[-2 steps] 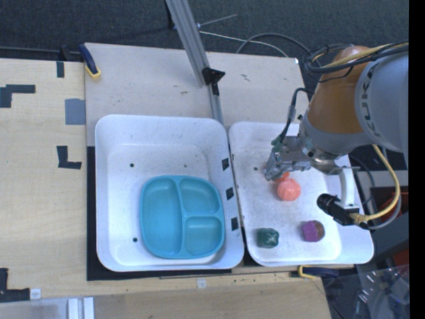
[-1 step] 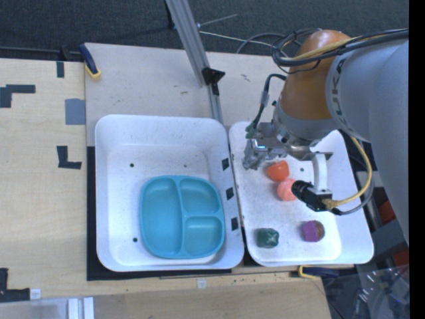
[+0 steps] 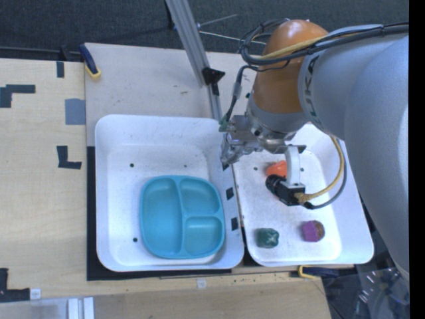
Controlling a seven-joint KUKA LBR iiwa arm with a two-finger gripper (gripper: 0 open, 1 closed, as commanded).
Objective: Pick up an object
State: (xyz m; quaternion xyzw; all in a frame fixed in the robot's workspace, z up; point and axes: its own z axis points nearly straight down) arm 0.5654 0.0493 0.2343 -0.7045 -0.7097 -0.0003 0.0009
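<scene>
In the right bin [image 3: 345,241] lie a dark green object [image 3: 267,237] and a purple object [image 3: 312,230] near the front, well apart from each other. An orange object [image 3: 276,168] peeks out from under the arm's wrist, partly hidden by a black fitting. My gripper [image 3: 230,153] hangs below the orange-banded wrist, over the right bin's left wall where the two bins meet. It stands well behind the green object and left of the orange one.
The left bin [image 3: 116,145] holds a light blue divided tray [image 3: 180,216] at its front. A slanted metal pole [image 3: 189,32] runs down from the top to just behind the gripper. A black cable loop hangs over the right bin.
</scene>
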